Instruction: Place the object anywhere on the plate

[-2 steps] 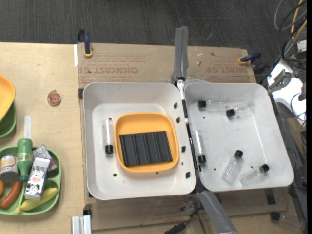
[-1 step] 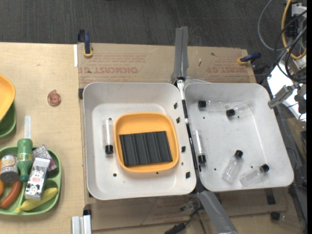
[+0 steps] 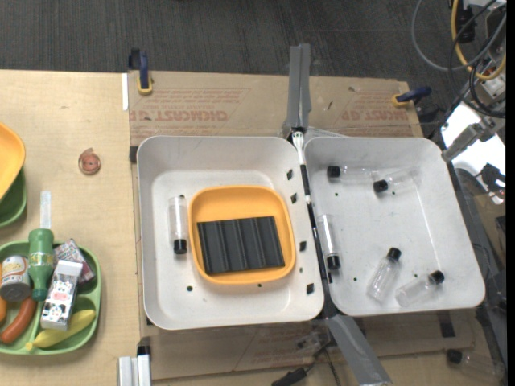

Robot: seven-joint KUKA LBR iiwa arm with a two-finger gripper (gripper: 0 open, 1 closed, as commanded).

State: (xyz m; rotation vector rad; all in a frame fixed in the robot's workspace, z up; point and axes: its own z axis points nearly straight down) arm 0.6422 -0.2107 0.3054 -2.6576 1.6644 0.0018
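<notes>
An orange plate (image 3: 241, 196) with rounded corners lies in the middle of the left white bin (image 3: 153, 296). A dark grey ridged block (image 3: 241, 244) rests flat on the plate and covers most of its centre. Just left of the plate, a clear vial (image 3: 178, 224) with a black cap lies on the bin floor. Several more clear vials with black caps lie scattered in the right bin (image 3: 451, 215): one at its left wall (image 3: 328, 242), two near the back (image 3: 354, 170) (image 3: 394, 182), and two at the front right (image 3: 384, 272) (image 3: 418, 288).
A green tray (image 3: 88, 312) of toy food and a small bottle stands at the bench's left front. Behind it an orange and green dish (image 3: 8, 175) meets the left edge, with a small pink disc (image 3: 90, 162) nearby. Cables and white equipment (image 3: 475, 127) crowd the right.
</notes>
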